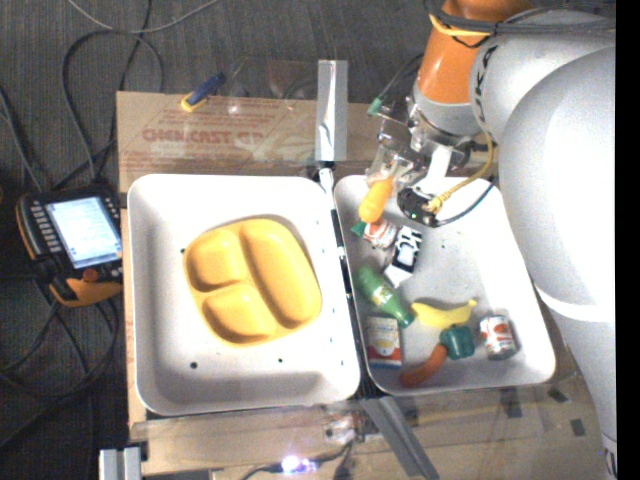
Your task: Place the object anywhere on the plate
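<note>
The yellow three-section plate [252,278] lies in the middle of the left white bin [150,268]. A small orange carrot-like object [372,202] hangs tilted over the upper left corner of the right bin [505,258], close to the divider between the bins. My gripper [384,180] is directly above it, with its fingers shut on the object's upper end. The object sits to the right of the plate and above the bin floor.
The right bin holds a green bottle [380,293], a banana [443,313], a can [497,334], a small carton [382,340], a red sausage shape [425,365] and a black-and-white item [404,249]. A control pendant [75,230] lies left of the bench.
</note>
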